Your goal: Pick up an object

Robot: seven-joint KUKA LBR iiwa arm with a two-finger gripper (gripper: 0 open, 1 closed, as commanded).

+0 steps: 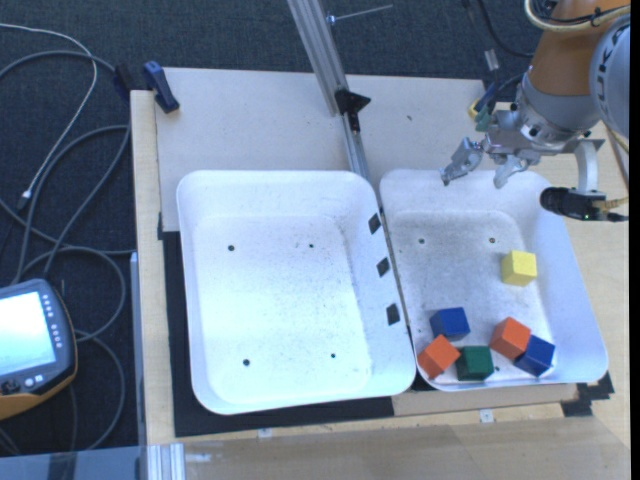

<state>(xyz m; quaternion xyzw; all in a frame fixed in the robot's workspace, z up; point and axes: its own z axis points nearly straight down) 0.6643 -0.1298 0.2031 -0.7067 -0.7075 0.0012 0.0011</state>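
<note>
Several small blocks lie in the right bin [560, 258]. A yellow block [518, 267] sits alone near the right wall. Along the front edge cluster a blue block [450, 322], an orange block [438, 355], a green block [475, 362], a second orange block [510, 337] and a second blue block [536, 355]. My gripper [482, 167] hangs above the bin's far rim, well behind the blocks, its two fingers spread apart with nothing between them.
The left bin [200, 218] stands beside the right one, with black clips along their shared wall. A slanted metal pole [318, 43] rises behind the bins. A blue clamp [160, 85] sits at the bench's far left corner. A pendant [30, 343] lies on the floor at left.
</note>
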